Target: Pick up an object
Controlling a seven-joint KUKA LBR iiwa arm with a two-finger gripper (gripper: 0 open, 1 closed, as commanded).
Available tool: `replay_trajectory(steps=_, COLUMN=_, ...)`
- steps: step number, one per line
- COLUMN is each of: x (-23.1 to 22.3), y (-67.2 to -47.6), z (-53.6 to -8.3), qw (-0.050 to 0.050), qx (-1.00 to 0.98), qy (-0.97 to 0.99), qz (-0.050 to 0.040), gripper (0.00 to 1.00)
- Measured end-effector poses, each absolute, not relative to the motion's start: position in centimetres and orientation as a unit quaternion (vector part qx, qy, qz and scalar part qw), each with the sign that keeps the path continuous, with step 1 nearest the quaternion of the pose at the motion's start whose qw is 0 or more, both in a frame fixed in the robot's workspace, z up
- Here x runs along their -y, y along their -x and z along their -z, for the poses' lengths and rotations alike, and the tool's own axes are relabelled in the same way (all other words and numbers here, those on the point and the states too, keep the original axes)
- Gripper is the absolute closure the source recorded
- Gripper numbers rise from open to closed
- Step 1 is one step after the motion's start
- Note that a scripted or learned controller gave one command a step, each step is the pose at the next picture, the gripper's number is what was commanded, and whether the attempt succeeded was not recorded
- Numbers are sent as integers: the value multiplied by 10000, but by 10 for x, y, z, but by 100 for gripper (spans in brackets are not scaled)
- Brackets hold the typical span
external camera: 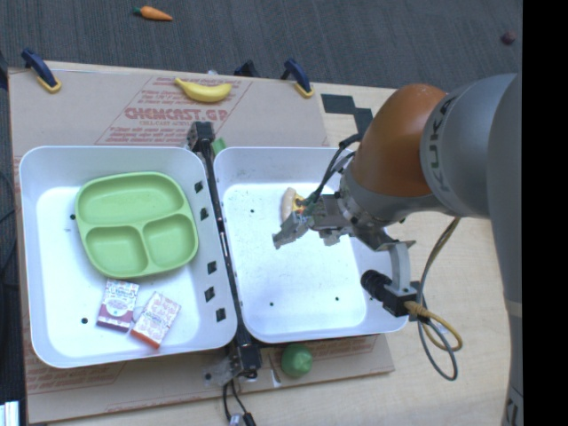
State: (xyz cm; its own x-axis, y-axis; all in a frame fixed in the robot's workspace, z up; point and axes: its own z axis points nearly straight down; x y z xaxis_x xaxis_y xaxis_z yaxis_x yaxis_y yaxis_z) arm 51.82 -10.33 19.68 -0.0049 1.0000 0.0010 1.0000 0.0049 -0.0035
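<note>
- Camera view: two white bins side by side on a cardboard-covered bench; the left bin [35, 264] and the right bin [293, 322] meet along a black divider strip
- The arm [417, 149], grey with an orange band, comes in from the right and hangs over the right bin's upper right part
- The gripper [288, 235] points left over the right bin's floor; whether its fingers are apart or together I cannot tell; nothing is seen between them
- A small tan object [289, 204], rounded and pale, lies in the right bin near its upper middle, just above the gripper tip and partly behind the wrist; what it is I cannot tell
- In the left bin a green tray [133, 220] with three compartments lies tilted, filling the upper half
- Below the tray two small packets lie side by side: a red-and-white one [118, 304] to the left, an orange-and-white one [156, 318] to the right, touching or nearly so
- A banana [203, 88] lies on the cardboard beyond the bins
- A green ball [297, 359] sits on the bench just below the right bin's near rim
- A carrot [154, 12] lies on the dark floor at the top left, well apart from the bench
- Blue clamps [42, 69] grip the bench's far edge
- A yellow cable [439, 331] loops by the right bin's lower right corner
</note>
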Motion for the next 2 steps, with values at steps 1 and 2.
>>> replay_trajectory(steps=1, x=99, y=-570, z=-91, qw=12, qx=7096, qy=7046, qz=-16, gripper=0)
replay_trajectory(steps=2, x=112, y=-527, z=-91, qw=11, qx=7096, qy=7046, qz=-14, gripper=0)
